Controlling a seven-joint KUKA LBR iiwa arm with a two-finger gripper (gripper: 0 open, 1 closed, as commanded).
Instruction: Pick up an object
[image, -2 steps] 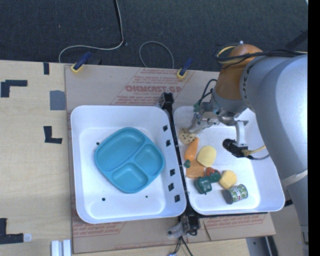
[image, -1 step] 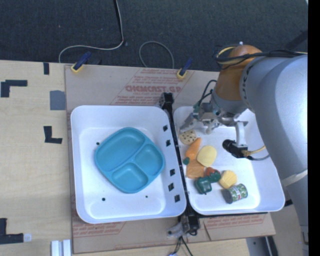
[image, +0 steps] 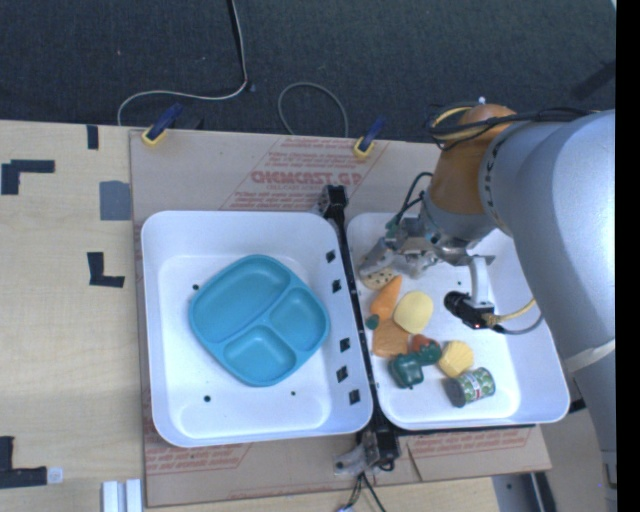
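Note:
Several toy foods lie in the right bin (image: 520, 400): an orange carrot (image: 386, 296), a yellow lemon (image: 414, 311), an orange wedge (image: 389, 341), a green piece (image: 407, 372), a yellow corn piece (image: 456, 357) and a small can (image: 471, 386). A tan speckled piece (image: 377, 271) lies at the bin's upper left. My gripper (image: 406, 248) is low over the bin's upper left part, just right of and above the tan piece. The wrist body hides its tip.
The left bin (image: 165, 250) holds a blue divided plate (image: 262, 318). A black divider (image: 345, 290) with clips runs between the bins. The grey arm (image: 560, 220) covers the right bin's upper right. Cables lie beyond the bins.

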